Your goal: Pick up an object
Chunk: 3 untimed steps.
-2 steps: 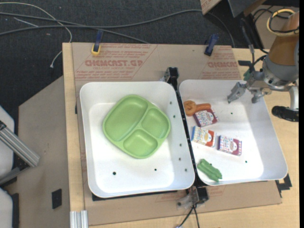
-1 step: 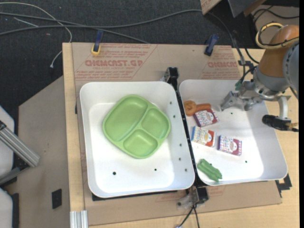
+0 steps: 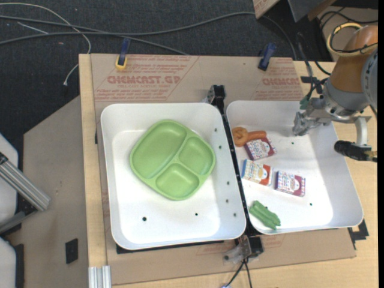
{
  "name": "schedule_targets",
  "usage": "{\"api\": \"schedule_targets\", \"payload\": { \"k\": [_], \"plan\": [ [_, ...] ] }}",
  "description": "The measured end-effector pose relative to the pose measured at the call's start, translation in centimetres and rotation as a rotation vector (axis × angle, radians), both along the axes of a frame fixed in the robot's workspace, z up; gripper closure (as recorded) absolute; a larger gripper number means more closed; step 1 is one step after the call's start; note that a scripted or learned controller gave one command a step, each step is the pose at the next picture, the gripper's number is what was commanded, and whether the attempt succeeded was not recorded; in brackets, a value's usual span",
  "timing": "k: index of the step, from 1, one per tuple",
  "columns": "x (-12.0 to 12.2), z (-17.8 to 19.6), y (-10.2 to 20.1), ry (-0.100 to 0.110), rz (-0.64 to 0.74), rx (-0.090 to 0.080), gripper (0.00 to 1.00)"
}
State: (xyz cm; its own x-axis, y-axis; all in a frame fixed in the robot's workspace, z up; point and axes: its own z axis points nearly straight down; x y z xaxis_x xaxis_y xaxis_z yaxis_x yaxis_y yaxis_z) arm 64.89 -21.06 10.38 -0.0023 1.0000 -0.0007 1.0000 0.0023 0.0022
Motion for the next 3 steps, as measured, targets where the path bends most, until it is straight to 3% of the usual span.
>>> {"api": "schedule_targets", "payload": {
  "k": [2, 3],
  "plan": [
    [0.5, 11.5, 0.9, -0.006, 0.0, -0.002, 1.0],
    [0.6, 11.9, 0.9, -0.001, -0.001, -0.001, 1.0]
  ]
}}
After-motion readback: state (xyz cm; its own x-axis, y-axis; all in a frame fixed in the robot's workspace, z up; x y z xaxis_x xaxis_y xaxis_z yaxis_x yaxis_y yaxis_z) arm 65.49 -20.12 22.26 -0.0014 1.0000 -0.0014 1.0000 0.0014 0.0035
